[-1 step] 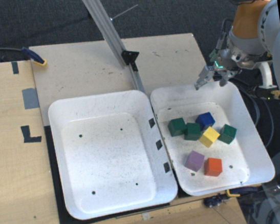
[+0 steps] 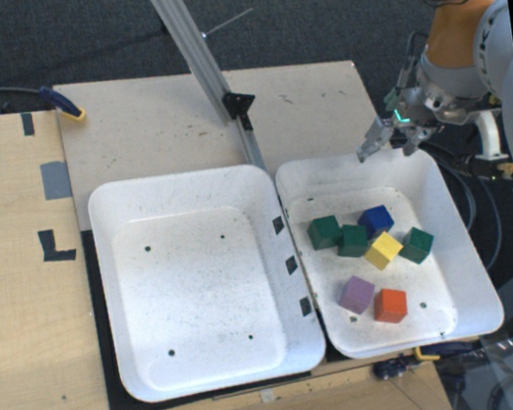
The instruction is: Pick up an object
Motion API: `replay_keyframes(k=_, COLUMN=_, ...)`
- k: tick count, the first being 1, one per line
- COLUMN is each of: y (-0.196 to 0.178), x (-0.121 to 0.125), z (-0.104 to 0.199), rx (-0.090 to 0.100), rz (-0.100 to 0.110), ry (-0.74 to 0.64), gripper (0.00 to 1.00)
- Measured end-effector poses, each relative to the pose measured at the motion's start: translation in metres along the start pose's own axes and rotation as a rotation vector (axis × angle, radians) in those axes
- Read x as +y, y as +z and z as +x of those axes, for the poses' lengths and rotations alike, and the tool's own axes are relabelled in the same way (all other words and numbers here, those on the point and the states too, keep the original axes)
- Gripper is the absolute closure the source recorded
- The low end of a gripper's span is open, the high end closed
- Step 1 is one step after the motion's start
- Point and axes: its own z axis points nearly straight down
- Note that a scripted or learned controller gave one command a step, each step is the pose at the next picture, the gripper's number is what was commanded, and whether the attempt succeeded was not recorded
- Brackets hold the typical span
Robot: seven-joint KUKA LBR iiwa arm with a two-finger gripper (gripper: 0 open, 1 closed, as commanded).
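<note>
Hovering over the far right corner of the right bin [image 2: 448, 220], our gripper [image 2: 385, 145] carries nothing between its fingers; whether they are spread or closed we cannot tell at this angle. The blocks lie nearer the camera and to the left of the jaws: a green cube [image 2: 325, 231], a second green cube [image 2: 351, 240], a blue cube [image 2: 376, 220], a yellow cube [image 2: 384, 250], a third green cube [image 2: 417, 245], then a purple cube [image 2: 356, 294] and an orange cube [image 2: 390, 305] nearest us. The blue cube sits closest to the gripper, we judge. Our arm [image 2: 460, 38] reaches in from the right, wrist bent down and leftward.
</note>
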Motion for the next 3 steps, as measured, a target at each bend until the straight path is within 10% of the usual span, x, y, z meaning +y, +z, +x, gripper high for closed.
replay_keyframes(k=2, y=0.101, x=0.001, z=0.008, rx=-0.003, rz=0.012, ry=0.003, gripper=0.0)
replay_keyframes(k=3, y=0.091, x=0.0, z=0.009, rx=-0.002, rz=0.013, ry=0.003, gripper=1.0)
